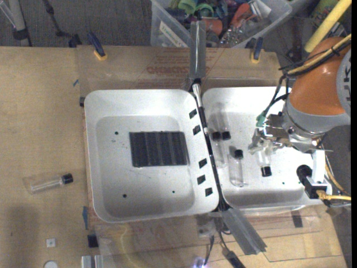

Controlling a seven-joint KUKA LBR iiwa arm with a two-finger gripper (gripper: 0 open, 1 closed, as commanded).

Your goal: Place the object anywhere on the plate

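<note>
Two white bins sit side by side: the left bin (111, 113) bears one dark ribbed plate (158, 149), the right bin (245, 99) four clear black-capped vials. Three lie loose near the divider (225, 135) (214, 133) (237, 166). The gripper (263, 152) hangs over the right bin, clamped on the fourth vial (264, 165). One more vial (49, 182) lies on the bench (39, 105).

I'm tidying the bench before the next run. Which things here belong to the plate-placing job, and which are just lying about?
Job in hand:
dark ribbed plate in the left bin
capped clear vials in the right bin
gripper over that bin

Lying about:
stray vial on the bench
tub of coloured clutter
blue clamps
</note>
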